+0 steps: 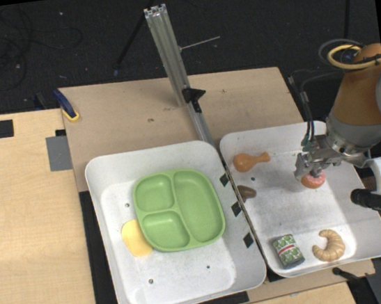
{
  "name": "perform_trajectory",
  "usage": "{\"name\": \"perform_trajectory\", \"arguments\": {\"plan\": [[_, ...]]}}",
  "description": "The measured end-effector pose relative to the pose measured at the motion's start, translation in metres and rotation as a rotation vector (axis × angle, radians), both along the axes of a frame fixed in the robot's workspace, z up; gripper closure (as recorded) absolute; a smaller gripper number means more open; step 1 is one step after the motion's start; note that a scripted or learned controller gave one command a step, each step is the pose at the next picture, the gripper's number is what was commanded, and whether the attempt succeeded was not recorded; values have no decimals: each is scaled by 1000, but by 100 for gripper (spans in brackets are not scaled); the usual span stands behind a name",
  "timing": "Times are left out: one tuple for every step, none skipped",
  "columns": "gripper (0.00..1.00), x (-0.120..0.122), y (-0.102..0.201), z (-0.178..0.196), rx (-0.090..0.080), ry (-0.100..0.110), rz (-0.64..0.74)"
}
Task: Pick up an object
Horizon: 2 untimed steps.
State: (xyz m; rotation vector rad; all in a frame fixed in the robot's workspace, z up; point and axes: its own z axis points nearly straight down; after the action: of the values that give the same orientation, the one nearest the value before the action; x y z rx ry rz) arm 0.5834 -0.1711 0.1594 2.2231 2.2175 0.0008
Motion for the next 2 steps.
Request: {"name": "perform_trajectory", "arguments": {"plan": [[100,9,3,48,0,-2,4],[100,10,2,101,0,-2,4]]}}
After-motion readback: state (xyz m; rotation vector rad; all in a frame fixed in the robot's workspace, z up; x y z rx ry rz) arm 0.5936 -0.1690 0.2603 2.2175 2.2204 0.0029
